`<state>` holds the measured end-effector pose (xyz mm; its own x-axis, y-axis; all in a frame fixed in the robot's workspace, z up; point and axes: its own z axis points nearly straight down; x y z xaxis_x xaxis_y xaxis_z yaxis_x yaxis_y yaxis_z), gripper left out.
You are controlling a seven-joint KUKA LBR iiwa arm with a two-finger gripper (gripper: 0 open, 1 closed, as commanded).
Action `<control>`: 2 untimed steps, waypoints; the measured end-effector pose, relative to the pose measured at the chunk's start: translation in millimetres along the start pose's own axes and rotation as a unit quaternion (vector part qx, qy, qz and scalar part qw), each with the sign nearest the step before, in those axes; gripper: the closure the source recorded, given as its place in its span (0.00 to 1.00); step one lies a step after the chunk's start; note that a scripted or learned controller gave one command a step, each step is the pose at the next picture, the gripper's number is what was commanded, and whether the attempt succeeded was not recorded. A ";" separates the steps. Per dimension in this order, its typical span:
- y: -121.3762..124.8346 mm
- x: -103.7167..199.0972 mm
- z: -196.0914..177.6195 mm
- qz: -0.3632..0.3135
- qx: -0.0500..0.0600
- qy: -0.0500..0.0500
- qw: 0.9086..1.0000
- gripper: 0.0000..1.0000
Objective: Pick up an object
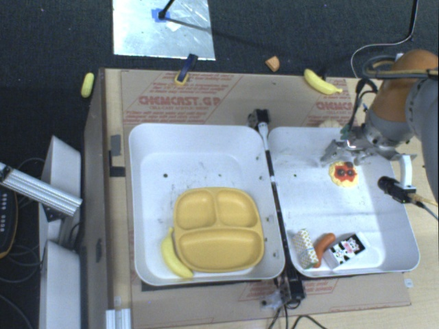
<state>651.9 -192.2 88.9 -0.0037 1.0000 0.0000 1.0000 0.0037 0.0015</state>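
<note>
Over the right bin (384,259), end effector (345,151) hovers just above pizza toy (343,174); I judge a pick is lining up; grip state unreadable.

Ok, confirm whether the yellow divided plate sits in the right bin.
No, the yellow divided plate lies in the left bin, with a banana against its lower left edge.

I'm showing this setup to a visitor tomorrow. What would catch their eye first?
Likely the big yellow divided plate in the left bin, a banana against its near-left edge. Next, the gripper at the right bin's far side, just above a small yellow and red toy.
</note>
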 end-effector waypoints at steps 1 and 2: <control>-17.9 -2.0 1.9 0.001 -0.003 -0.002 1.000 0.00; -45.2 -14.6 3.2 0.001 -0.001 -0.001 1.000 0.00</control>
<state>606.8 -207.0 85.6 -0.0010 1.0000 -0.0020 1.0000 0.0010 0.0031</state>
